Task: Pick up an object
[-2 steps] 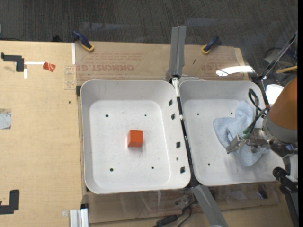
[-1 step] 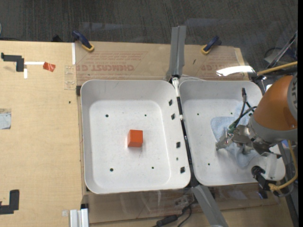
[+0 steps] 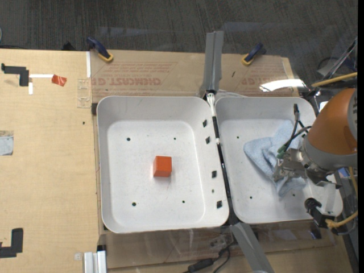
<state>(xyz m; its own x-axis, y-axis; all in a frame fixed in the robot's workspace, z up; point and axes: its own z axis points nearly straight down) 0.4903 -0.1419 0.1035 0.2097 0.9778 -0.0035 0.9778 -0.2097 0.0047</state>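
While the gripper (image 3: 286,172) sits low in the right bin (image 3: 250,206), its fingers press into the near-right edge of the blue cloth (image 3: 267,152); grip state: cannot tell. Cloth spreads far-left from there. Orange block (image 3: 162,166) well left, other bin.

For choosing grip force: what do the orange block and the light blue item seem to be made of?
Orange block: probably rigid foam or plastic, matte, with sharp flat faces. Light blue item: seems soft cloth, crumpled in folds in the right bin.
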